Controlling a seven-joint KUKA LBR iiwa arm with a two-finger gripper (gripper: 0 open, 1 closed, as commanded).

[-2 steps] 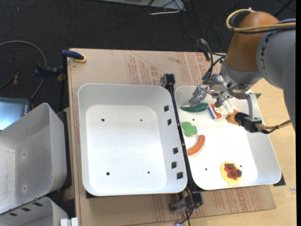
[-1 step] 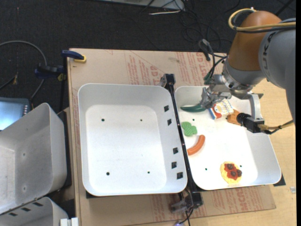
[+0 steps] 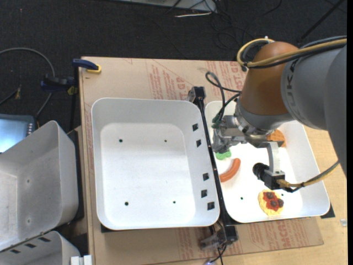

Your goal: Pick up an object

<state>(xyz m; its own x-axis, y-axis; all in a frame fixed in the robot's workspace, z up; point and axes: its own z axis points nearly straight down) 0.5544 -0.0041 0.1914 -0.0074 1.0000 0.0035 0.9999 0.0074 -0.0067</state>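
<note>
Within the right bin (image 3: 314, 203): one orange sausage-shaped piece (image 3: 230, 169) near centre, a green piece (image 3: 223, 154) just beside it at 11 o'clock, a yellow round with red spots (image 3: 271, 202) at 4 o'clock, an orange item (image 3: 277, 137) at 2 o'clock, part hidden by the arm. Gripper (image 3: 222, 142) above the green piece, touching or not cannot be told, and its state cannot be told. Left bin (image 3: 149, 159) alongside; bench board (image 3: 165, 76) carries red lettering, unreadable; arm casing marked "KUK".

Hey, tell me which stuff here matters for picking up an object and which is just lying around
For the job:
gripper
green piece
orange sausage
pizza slice toy
right bin

Lying about:
left bin
blue clamp
grey tub
floor cables
</note>
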